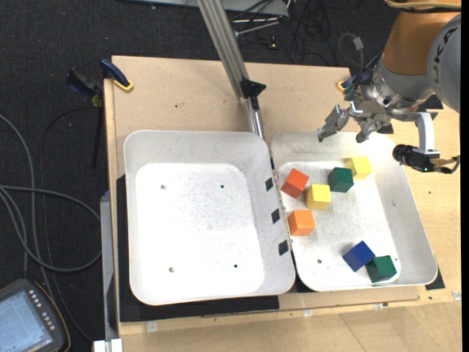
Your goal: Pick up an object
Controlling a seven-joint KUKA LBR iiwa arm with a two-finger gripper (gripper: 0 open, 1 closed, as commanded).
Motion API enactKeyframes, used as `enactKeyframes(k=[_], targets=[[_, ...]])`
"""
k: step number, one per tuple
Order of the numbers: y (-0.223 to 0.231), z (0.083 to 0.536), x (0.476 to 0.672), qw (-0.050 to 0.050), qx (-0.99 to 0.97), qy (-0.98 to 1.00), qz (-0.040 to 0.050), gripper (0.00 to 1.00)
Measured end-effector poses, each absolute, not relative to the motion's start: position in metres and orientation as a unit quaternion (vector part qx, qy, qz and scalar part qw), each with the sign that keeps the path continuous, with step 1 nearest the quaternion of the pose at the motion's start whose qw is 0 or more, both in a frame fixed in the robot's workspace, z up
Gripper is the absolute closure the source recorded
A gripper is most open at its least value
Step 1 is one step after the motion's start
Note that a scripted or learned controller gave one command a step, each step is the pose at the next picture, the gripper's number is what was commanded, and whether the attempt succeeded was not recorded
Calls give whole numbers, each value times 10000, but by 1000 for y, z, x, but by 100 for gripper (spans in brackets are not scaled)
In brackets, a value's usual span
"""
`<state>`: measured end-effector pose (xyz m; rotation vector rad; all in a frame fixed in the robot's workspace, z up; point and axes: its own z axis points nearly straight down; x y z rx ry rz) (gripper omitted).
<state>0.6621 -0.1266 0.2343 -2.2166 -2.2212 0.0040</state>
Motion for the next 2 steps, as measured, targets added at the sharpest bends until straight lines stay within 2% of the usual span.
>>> enactKeyframes(k=[1, 2], targets=[[-127, 237, 663, -2, -7059, -7083, 5, 0], [-129, 194, 663, 9, -7070, -7072, 15, 0]])
